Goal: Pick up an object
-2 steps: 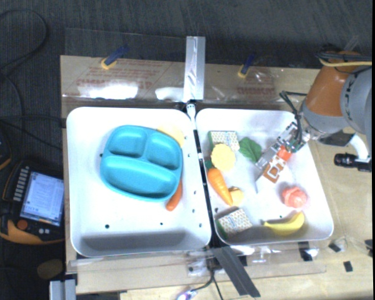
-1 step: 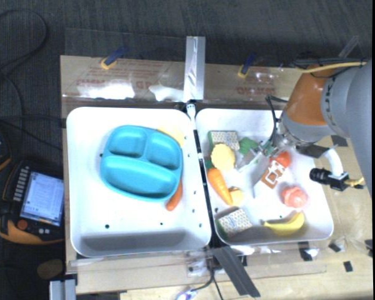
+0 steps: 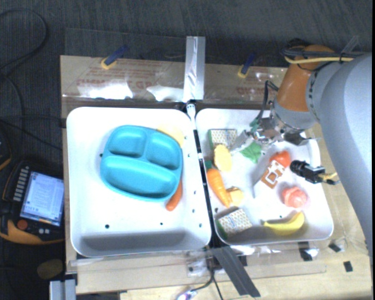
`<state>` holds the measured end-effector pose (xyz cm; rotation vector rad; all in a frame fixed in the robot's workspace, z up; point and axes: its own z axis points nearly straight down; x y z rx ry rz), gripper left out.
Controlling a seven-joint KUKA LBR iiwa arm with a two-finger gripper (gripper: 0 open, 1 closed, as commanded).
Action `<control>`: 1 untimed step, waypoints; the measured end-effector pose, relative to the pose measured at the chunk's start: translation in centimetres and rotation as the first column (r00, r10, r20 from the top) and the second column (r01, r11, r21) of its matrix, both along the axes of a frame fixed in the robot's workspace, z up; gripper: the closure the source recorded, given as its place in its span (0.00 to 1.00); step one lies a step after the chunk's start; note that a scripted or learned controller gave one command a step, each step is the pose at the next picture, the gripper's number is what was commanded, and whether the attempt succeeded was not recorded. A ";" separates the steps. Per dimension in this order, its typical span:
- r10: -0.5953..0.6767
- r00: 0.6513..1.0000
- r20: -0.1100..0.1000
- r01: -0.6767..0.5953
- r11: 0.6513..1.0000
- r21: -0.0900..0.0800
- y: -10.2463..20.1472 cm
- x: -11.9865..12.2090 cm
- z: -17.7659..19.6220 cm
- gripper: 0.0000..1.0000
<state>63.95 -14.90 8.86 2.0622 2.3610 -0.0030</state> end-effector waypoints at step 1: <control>0.002 1.000 0.001 -0.002 1.000 -0.006 -0.1 0.1 1.0 1.00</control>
